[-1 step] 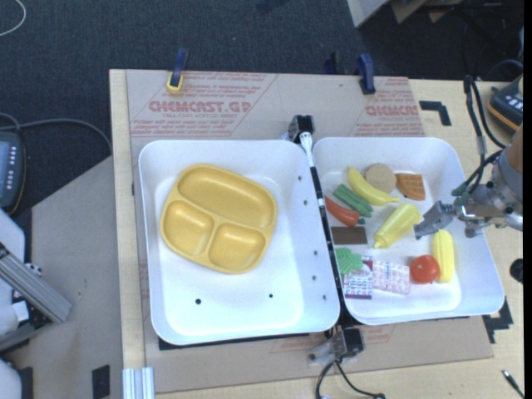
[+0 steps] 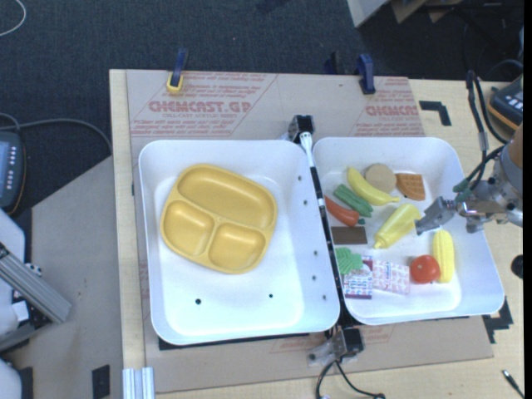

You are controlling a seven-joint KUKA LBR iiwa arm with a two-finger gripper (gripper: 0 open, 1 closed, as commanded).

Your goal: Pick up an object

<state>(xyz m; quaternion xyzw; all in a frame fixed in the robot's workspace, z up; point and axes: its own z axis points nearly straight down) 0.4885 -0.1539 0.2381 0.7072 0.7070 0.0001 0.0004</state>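
I see the claw [image 2: 435, 216] low over the right shallow white bin [image 2: 475, 293], coming in from the right; can't tell if it's wide or narrow. Just below it lies the yellow toy corn cob [image 2: 444, 254], w/ a round red toy tomato [image 2: 425, 268] touching its left side. Just left of the claw: yellow plastic squeeze bottle [image 2: 396, 224], tilted. Bin's right wall is close by. Left white bin [image 2: 166, 306] carries a yellow three-compartment tray [image 2: 219, 218].

The gripper [image 2: 435, 216] hangs low over the right bin [image 2: 465, 298], just above the corn cob [image 2: 444, 254] and right of the yellow squeeze bottle [image 2: 396, 224]; a tomato [image 2: 424, 268] sits left of the cob.
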